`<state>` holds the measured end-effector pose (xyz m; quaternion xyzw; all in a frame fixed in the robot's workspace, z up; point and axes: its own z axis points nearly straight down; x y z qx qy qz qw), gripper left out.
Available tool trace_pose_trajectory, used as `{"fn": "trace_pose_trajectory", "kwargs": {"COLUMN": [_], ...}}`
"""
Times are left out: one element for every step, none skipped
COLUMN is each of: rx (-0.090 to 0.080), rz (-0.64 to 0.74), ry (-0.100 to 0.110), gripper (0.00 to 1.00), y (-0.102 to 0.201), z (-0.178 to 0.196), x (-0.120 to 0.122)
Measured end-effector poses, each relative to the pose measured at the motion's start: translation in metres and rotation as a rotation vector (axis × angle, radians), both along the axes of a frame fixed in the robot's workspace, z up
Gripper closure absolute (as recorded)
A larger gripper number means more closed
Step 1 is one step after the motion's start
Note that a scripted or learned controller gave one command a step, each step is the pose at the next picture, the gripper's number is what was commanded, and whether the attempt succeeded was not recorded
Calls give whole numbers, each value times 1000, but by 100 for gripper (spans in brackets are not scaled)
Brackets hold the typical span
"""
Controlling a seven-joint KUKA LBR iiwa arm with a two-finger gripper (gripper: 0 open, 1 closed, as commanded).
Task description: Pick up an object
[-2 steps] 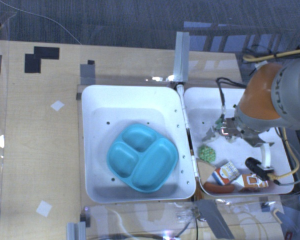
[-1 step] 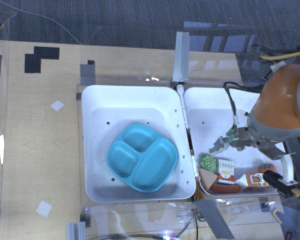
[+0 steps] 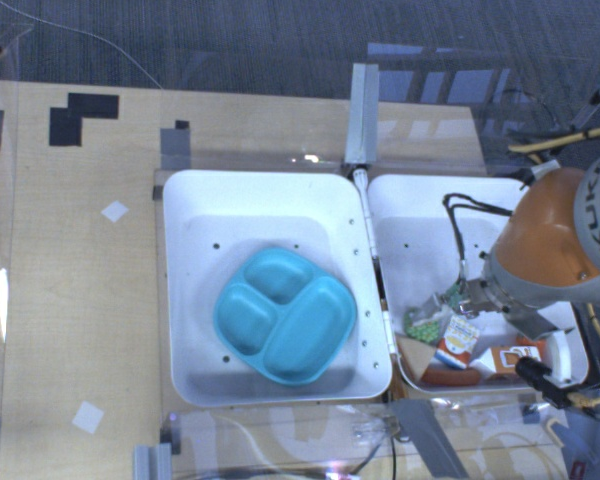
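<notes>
The arm [image 3: 565,233] leans in from the right over the right-hand bin [image 3: 410,218], its orange band sitting above the near half of that bin. Below the band the grey wrist drops toward a heap of small things in the bin's near corner. The gripper [image 3: 467,306] is down among them, just above a white and orange carton [image 3: 460,336], but the wrist covers the tips and I cannot tell if they are apart or closed, or if anything is between them.

The heap lies tight together: a green speckled packet [image 3: 425,318] at the left, a tan wedge [image 3: 415,353] below it, a red sausage-like piece [image 3: 450,376] along the near wall, and an orange and white box [image 3: 515,356] to the right, touching the carton.

A black cable [image 3: 455,228] loops across the far part of that bin.

The left-hand bin [image 3: 190,268] holds a blue three-part plate [image 3: 285,313], lying flat near the middle, well apart from the arm
</notes>
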<state>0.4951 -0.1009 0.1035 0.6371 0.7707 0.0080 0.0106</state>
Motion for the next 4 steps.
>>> {"fn": "trace_pose_trajectory", "kwargs": {"rx": [-2, -4, -9, -2], "rz": [84, -83, 194, 166], "ry": [-5, -5, 1, 22], "gripper": [0, 0, 0, 0], "y": [-46, -8, -7, 10], "z": [-6, -7, -7, 32], "x": [2, 1, 24, 15]}}
